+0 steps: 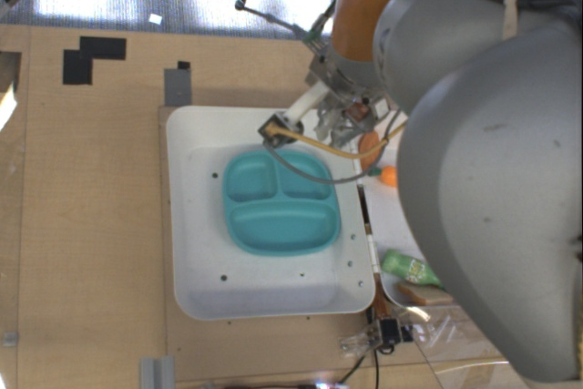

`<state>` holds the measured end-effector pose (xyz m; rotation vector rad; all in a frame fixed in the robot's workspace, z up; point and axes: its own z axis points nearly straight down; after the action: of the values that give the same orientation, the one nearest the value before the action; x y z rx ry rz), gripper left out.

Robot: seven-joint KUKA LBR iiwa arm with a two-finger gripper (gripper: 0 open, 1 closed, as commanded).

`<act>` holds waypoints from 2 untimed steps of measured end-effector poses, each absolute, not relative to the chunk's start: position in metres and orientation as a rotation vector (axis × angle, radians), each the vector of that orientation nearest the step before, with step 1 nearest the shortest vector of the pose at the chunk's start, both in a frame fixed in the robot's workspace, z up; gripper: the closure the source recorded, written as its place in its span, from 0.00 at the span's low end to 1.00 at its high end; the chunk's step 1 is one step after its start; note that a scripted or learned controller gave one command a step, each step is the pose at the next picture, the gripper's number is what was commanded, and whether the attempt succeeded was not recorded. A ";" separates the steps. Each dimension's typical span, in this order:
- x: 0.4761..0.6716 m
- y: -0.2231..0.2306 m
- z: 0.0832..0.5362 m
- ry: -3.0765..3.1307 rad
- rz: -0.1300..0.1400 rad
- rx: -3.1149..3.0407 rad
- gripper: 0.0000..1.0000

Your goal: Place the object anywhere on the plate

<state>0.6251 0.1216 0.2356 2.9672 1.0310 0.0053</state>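
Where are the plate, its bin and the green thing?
plate [278, 228], camera view, its large compartment.
bin [196, 223], camera view, bare floor left of the plate.
green thing [408, 268], camera view, its visible middle.

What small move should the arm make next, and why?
Probably ease the gripper down toward the orange object lying close by in the right bin. The teal plate in the left bin has nothing on it, and the view shows nothing gripped, so a pick likely comes first.
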 end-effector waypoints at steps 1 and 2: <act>0.574 0.196 0.207 0.754 0.000 3.055 1.00; 0.614 0.221 0.384 0.972 0.032 2.991 1.00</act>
<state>0.6138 0.2208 0.3838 2.9911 0.9716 0.0322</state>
